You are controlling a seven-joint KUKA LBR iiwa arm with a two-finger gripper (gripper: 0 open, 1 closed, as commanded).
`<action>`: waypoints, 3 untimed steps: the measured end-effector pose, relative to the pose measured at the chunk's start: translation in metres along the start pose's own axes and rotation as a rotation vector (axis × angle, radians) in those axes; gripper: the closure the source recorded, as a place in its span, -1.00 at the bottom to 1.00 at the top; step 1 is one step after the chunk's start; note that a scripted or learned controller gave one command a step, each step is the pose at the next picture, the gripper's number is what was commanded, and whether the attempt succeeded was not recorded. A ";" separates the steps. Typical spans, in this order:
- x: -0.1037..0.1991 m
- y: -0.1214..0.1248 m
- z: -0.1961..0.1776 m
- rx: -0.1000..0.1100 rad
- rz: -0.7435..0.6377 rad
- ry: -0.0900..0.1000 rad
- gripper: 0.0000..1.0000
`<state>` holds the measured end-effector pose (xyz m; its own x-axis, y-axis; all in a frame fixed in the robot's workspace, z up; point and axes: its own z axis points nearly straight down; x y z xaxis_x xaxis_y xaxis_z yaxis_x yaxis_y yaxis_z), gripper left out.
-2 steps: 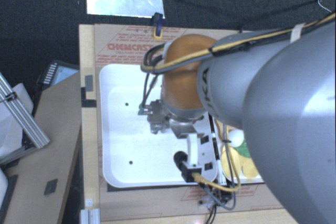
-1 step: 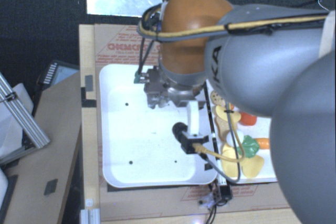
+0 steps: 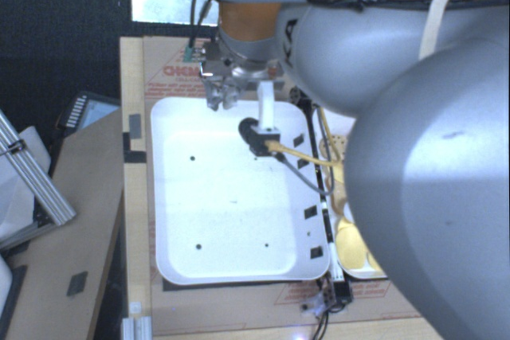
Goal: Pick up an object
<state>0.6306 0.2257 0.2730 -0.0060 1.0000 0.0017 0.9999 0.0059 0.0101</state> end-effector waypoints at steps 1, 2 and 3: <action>0.009 0.040 -0.035 0.002 0.000 0.001 1.00; 0.009 0.039 -0.036 0.008 0.000 -0.001 1.00; 0.009 0.038 -0.035 0.008 0.000 -0.002 1.00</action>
<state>0.6686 0.2345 0.3083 -0.0061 1.0000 0.0002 1.0000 0.0061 0.0019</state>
